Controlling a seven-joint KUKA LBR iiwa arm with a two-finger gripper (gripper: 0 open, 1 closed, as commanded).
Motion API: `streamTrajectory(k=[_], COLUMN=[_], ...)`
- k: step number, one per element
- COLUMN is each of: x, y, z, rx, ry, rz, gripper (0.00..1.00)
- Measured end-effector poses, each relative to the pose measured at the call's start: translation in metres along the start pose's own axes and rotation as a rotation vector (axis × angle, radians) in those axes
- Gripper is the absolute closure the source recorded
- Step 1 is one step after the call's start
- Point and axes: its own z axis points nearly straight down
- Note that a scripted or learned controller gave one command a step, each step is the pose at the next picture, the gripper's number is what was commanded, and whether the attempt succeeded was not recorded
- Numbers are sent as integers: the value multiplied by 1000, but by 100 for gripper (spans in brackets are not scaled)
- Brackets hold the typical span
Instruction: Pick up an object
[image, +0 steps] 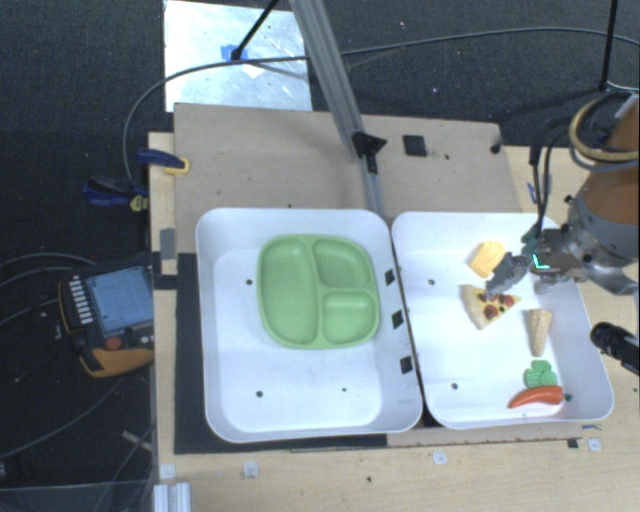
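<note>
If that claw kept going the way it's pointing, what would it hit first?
Most likely the toy pizza slice. The gripper points down and to the view's left, its tips right over the slice's upper edge. The yellow cheese piece lies just beside that line. Height above the slice is unclear from this slanted view.

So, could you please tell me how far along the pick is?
Done: the gripper has reached the right bin, at the pizza slice. In hand: nothing visibly between its fingers. Left: grasping and lifting; cheese, cone and carrot lie untouched.

even, bright overhead light; white bins near glare, image slightly soft.
</note>
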Motion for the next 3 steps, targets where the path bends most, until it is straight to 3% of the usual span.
streamTrajectory(k=[1, 3], x=[0, -1], y=[0, 1], z=[-1, 104], rx=[-1, 3], ry=[0, 1], rz=[0, 3], gripper=[0, 0])
